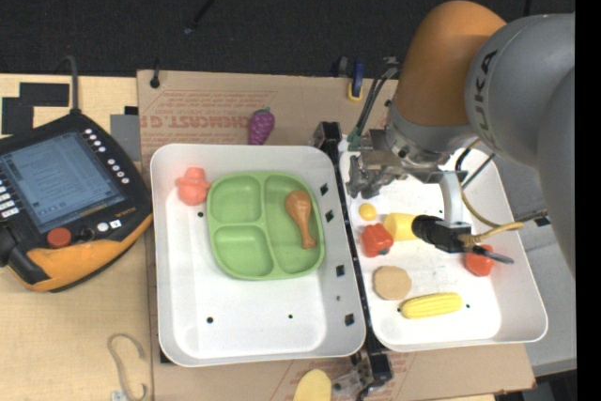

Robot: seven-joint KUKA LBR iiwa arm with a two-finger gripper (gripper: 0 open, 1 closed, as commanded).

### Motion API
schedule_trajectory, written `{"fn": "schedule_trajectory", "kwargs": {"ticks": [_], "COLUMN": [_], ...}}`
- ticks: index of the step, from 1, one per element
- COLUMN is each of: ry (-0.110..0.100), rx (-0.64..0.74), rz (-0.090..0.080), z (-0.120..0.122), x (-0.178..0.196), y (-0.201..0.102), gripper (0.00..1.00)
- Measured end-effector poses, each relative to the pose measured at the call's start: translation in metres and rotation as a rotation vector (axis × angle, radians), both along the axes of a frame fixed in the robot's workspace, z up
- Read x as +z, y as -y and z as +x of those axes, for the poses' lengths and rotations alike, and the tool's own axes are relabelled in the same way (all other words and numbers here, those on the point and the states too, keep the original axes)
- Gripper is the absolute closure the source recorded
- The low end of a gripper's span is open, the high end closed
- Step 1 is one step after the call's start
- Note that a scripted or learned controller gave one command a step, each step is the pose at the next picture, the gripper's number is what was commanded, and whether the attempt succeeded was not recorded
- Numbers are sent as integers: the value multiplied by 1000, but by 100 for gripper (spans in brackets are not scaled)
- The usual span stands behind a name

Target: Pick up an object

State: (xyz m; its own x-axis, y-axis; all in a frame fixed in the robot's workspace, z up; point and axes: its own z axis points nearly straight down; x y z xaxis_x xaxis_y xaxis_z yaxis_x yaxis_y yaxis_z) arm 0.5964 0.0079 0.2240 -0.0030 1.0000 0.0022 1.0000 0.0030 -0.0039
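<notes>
A cardboard-covered table (235, 103) carries two white bins. The left bin (244, 315) holds a green divided plate (254, 244) with a drumstick (301, 216) in one compartment. The gripper (368, 176) hangs over the right bin (507, 315), near a small yellow ball (368, 212); whether its fingers are spread or pressed together, I cannot tell. A corn cob (431, 304) lies near the front.

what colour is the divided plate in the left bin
Light green: the divided plate shows clearly in the camera view, with a brown drumstick lying in one compartment.
</notes>
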Motion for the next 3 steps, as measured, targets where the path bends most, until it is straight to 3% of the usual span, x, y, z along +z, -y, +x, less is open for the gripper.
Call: {"fn": "schedule_trajectory", "kwargs": {"ticks": [2, 3], "ry": [2, -1], "rx": [0, -5], "rz": [-1, -3], "z": [-4, -9], "x": [13, -6], "y": [-93, -93], "gripper": [100, 100]}}
